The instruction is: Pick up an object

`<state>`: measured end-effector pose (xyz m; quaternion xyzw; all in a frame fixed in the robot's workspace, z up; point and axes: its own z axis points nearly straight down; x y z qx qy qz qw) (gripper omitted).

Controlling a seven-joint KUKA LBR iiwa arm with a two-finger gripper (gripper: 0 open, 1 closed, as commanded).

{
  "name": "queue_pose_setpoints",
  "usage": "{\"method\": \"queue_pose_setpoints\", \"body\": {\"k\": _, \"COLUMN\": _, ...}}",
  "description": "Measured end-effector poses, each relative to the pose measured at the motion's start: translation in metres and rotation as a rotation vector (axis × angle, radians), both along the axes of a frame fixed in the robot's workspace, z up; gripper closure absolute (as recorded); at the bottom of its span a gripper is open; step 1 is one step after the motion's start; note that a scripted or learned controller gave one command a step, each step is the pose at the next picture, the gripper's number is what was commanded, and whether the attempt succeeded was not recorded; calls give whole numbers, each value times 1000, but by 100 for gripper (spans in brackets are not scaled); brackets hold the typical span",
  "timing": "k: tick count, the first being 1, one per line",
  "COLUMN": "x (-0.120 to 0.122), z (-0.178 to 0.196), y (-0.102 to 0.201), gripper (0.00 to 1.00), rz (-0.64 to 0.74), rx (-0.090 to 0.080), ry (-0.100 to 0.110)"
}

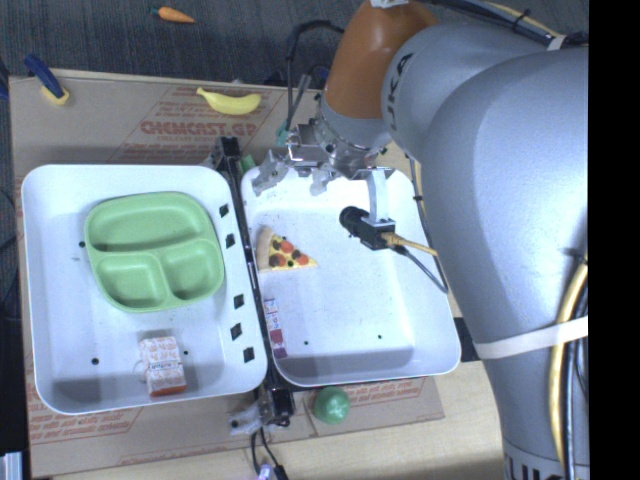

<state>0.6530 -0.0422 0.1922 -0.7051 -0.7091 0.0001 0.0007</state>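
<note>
Since the gripper [293,177] is hanging over the far end of the right bin [400,353], the obvious thing to go for is the pizza slice [284,252]. It lies flat on the bin floor near the left wall, just this side of the claw and not touching it. Claw looks spread open to me, two pale fingers [264,176] splayed apart with nothing between them, so no grab yet imo. To do this well I'd bring it toward the camera until it's centred over the slice, then turn the wrist so the fingers close across the narrow part of the wedge rather than along its length. It's a thin flat thing, so my guess is the tips need to go right down to the floor or they'll just skate over the top. Watch the left wall too, the crust end sits close to it and a finger could catch on the rim. The green divided tray [152,248] and small carton [161,363] in the left bin [40,268] are well apart from the claw, I'd skip those
</note>
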Motion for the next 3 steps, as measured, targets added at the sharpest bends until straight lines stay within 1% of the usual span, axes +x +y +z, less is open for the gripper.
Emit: {"method": "queue_pose_setpoints", "body": {"k": 3, "x": 0, "z": 0, "y": 0, "gripper": 0, "rz": 0, "rx": 0, "ry": 0}}
